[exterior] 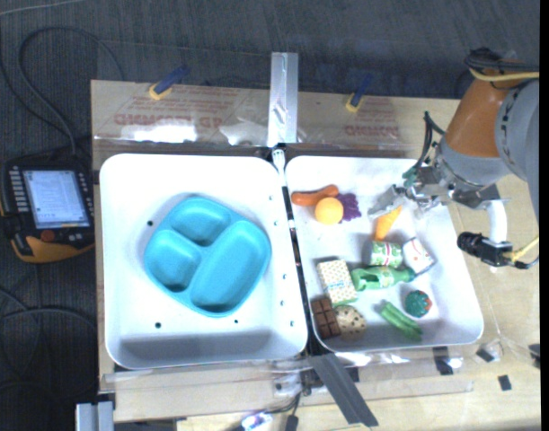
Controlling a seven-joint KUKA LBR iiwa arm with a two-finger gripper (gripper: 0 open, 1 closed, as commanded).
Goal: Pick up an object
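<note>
The arm is reaching in from the right, and its claw [416, 189] is hanging over the upper right part of the right bin [472, 305]. I cannot tell how the claw is set, because the metal parts are blurring together there.

The thing that is lying nearest is a small orange carrot-like piece [386, 223]. It is sitting just below and a little to the left of the claw, close to it but, as far as I can judge, not gripped. Its long axis is running at a slant, from upper right to lower left. I am judging that the coming move is depending on this: the claw needs to go down and slightly left, with its closing direction across that slanted axis.

The other toys are lying further away. A yellow ball [328, 210] with a purple grape bunch [349, 206] is sitting to the left, and a green bottle [380, 277] is lying lower in the same bin. The left bin [121, 330] is holding a blue divided tray [207, 253]. Both bins are standing on the desk [108, 106].
</note>
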